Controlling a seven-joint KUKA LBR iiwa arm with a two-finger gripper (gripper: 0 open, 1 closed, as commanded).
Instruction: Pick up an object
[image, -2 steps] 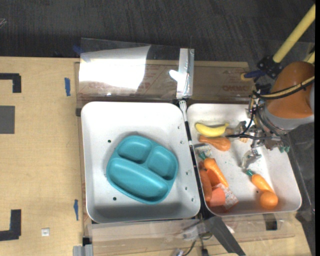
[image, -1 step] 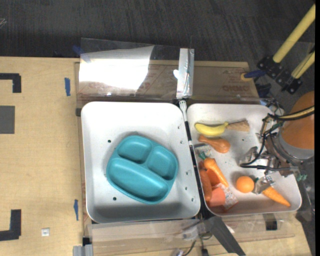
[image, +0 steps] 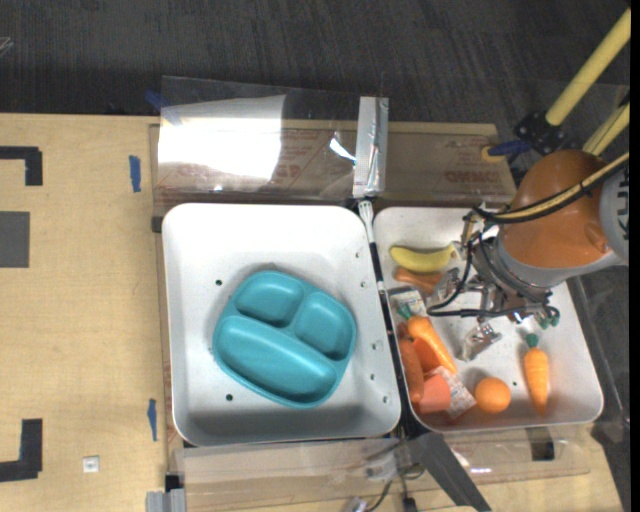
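There are red letters on the brown cardboard (image: 470, 170) behind the bins, but they are too blurry to read.

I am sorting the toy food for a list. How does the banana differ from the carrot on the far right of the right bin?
The banana is yellow and curved; the carrot is orange and straight. The banana lies crosswise near the bin's far wall, while the carrot points toward its near wall. The banana looks longer. Both lie loose in the right bin.

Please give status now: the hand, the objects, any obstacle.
Hand low over right bin, nothing seen held. Banana, carrot, orange ball lie loose. Teal tray in left bin.
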